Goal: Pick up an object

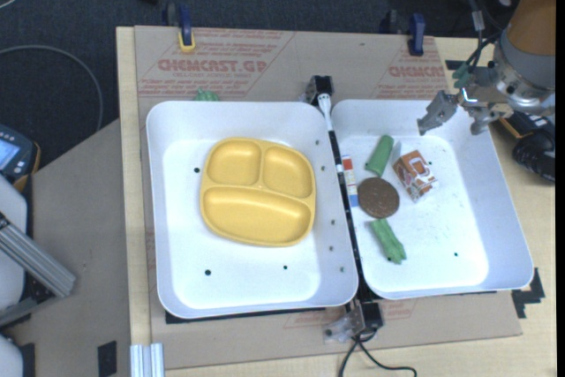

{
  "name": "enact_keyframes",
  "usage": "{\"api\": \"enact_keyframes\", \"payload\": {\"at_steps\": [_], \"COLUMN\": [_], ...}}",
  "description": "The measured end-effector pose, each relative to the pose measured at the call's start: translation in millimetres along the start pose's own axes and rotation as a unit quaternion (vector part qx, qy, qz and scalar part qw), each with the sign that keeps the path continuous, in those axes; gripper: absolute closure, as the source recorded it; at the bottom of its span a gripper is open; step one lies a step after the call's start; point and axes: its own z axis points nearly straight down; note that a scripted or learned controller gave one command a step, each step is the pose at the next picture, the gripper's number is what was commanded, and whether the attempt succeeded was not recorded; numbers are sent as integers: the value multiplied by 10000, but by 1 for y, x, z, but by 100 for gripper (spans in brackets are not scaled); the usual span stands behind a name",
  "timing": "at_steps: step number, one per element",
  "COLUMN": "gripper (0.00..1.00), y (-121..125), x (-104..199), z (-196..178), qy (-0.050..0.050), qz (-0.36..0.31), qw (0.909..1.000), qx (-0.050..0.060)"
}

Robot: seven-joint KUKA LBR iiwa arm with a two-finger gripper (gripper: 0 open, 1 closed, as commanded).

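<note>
The right bin (477,253) holds several small objects: a green stick (380,154), a brown round disc (379,198), a second green piece (388,241) and an orange and white box (415,173). My gripper (457,117) hangs over the bin's far right corner, above and to the right of the box. Its two fingers stand apart, open, with nothing between them. The nearest object to it is the box, a short way down and to the left.
A yellow divided plate (259,191) lies in the left bin (177,260). Small red and white items (348,168) rest against the right bin's left wall. Two clamps (185,33) (416,35) grip the board's far edge.
</note>
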Motion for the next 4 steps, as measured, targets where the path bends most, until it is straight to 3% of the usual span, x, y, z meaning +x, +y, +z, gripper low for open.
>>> {"api": "enact_keyframes", "payload": {"at_steps": [1, 2, 3, 4], "gripper": [0, 0, 0, 0], "y": [-16, -61, -117, -105], "x": [18, 24, 37, 35], "z": [147, 157, 124, 152], "qy": [-26, -58, 10, -30], "qz": [2, -1, 12, 21], "qw": [10000, 9998, 10000, 10000], "qx": [-92, -171, 10, -76]}}
